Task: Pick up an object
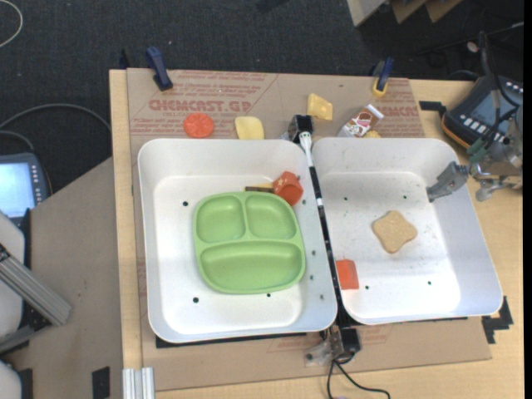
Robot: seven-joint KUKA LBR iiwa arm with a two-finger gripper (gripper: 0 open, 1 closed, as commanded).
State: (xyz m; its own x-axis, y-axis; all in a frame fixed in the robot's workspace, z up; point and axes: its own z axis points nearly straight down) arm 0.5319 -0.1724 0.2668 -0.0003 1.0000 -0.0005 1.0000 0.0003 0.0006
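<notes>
Camera view shows you the toast slice lying flat mid-floor of the right bin, its long axis running diagonally toward the far-right corner. Your gripper sits over that bin's right wall, holding nothing.

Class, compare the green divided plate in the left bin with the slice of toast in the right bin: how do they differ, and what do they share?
The green divided plate is far larger than the toast slice. The plate is bright green with three compartments; the toast is tan and plain. The plate touches a small red object; the toast lies alone. Both lie flat with rounded corners.
</notes>
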